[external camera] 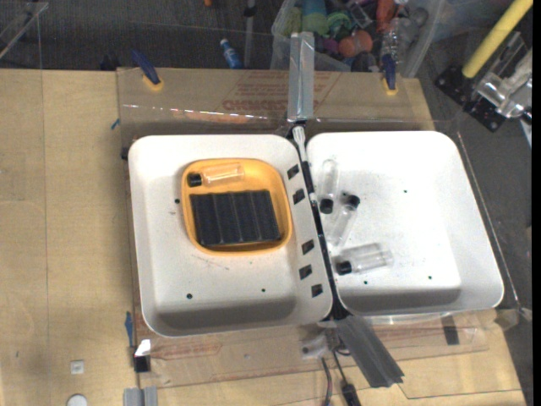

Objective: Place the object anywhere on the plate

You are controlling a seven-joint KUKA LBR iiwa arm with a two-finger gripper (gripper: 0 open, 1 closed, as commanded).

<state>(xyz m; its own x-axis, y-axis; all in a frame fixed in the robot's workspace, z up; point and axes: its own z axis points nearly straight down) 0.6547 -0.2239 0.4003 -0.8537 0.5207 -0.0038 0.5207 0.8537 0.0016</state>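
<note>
A clear vial [223,174] already lies on the yellow plate [275,186] in the left bin [152,227], while spare vials [362,259] wait in the right bin [439,193]; the pincer's state cannot be told.

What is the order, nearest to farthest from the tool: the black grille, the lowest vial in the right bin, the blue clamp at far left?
1. Capped vial, right bin, nearest the tool.
2. Black grille, on the orange plate.
3. Blue clamp, far-left back edge.
</note>
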